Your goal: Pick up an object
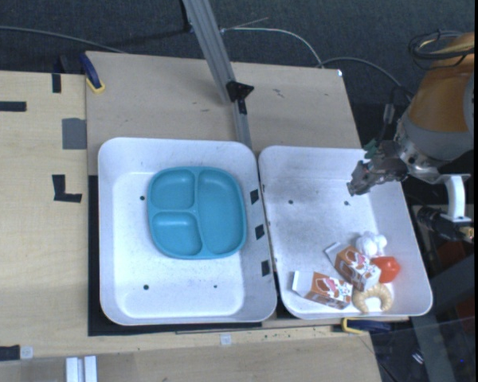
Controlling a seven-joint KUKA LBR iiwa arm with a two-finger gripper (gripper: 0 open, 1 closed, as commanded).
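Currently noted: gripper [362, 183] above upper right part of right bin [311, 213], finger state indiscernible, nothing visibly held. Cluster of small objects [357, 275] heaped in same bin's near right corner, below gripper in view. Left bin [119, 237] with teal divided plate [197, 212] well apart.

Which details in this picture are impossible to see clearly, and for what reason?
- Gripper, camera view: small, dark and blurred, so its finger state is unreadable.
- Pile of objects in the near corner of the right bin: they overlap and look too small to count or identify surely.
- Arm: cut off by the right edge.
- Blue divided plate in the left bin: underside hidden.
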